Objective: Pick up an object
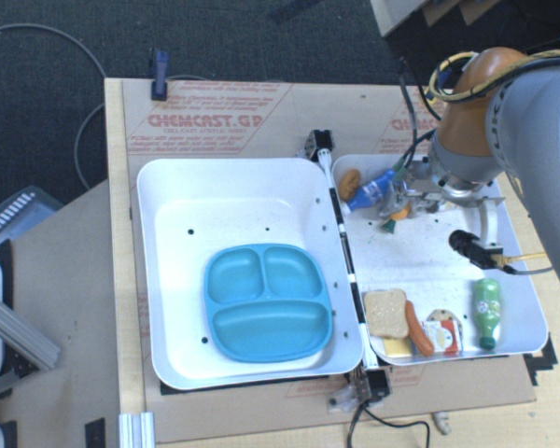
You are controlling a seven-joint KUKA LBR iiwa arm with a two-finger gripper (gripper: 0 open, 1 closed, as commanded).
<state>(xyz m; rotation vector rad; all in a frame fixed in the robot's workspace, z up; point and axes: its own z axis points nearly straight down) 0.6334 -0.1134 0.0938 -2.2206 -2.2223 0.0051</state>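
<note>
Gripper (399, 197), whether open or closed I cannot tell, beside one blue bottle (371, 190); one green bottle (486, 312).

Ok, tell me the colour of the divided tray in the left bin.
Light blue; the divided tray shows clearly in the camera view.

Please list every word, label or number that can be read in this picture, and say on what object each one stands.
"CHEMCAST GP": large red print on the brown protective sheet above the left bin.
Smaller red lines under it: too blurred to read.
Red print on the sheet by the gripper: partly hidden, unreadable.
Green bottle: no legible label.
</note>
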